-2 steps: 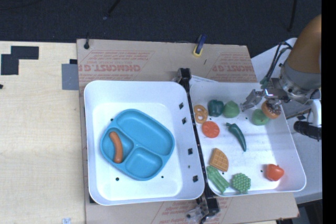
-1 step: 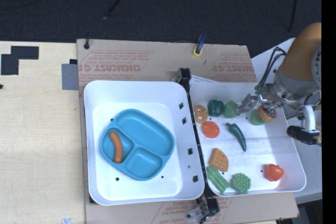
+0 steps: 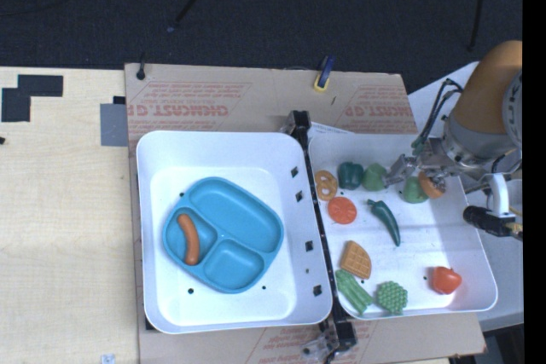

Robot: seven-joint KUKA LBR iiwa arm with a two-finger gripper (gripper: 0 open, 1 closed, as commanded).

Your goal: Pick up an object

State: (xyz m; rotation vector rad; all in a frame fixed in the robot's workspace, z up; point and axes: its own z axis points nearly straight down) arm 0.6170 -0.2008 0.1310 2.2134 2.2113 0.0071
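Note:
My gripper [image 3: 413, 173] hangs over the far right part of the right bin [image 3: 478, 268], coming in from the right. Directly below it lie a small green piece [image 3: 415, 192] and an orange piece [image 3: 433, 187], partly hidden by the gripper. Whether the gripper touches them I cannot tell. Just to its left sit a light green ball [image 3: 374, 176] and a dark green pepper [image 3: 350, 175]. A dark green chili [image 3: 386, 221] lies slanted in the middle of the bin.
The right bin also holds a pretzel [image 3: 325, 182], a red tomato slice [image 3: 342, 210], an orange waffle wedge [image 3: 357, 259], a green pickle [image 3: 353, 291], a round green toy [image 3: 392, 296] and a red pepper [image 3: 444, 279]. The left bin [image 3: 162, 294] holds a blue divided plate [image 3: 247, 222] with a sausage [image 3: 188, 238].

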